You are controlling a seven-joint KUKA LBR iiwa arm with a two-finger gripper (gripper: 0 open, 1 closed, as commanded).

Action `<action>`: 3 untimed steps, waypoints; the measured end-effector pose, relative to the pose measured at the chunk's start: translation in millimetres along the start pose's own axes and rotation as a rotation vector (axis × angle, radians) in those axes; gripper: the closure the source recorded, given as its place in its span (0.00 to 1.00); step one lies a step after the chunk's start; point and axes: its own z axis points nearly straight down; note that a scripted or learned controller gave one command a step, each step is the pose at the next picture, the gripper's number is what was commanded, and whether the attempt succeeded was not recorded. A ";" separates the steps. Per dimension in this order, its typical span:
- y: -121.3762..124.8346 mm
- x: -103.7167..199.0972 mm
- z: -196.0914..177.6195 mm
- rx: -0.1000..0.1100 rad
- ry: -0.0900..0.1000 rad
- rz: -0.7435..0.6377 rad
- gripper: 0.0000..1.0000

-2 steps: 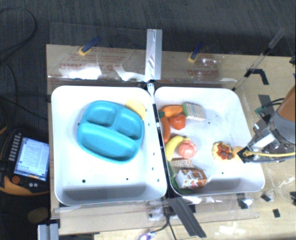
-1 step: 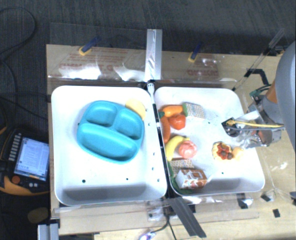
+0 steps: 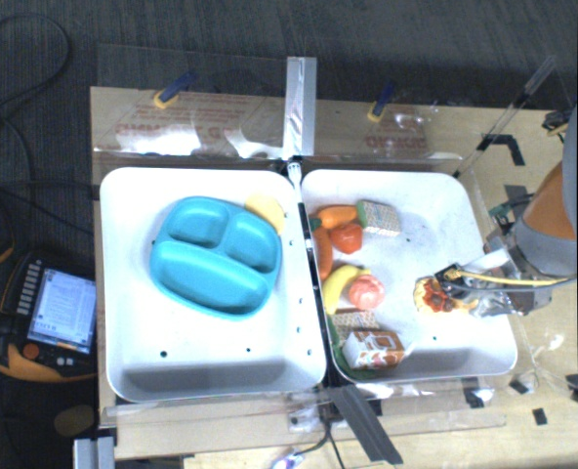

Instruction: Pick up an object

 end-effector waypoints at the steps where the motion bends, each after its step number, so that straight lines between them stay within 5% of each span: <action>1: -39.5 -11.6 -123.4 -0.002 0.001 -0.253 1.00; 2: -18.3 -17.2 -56.5 -0.001 -0.001 -0.024 1.00; 3: -16.5 -17.0 4.8 0.001 0.000 0.013 1.00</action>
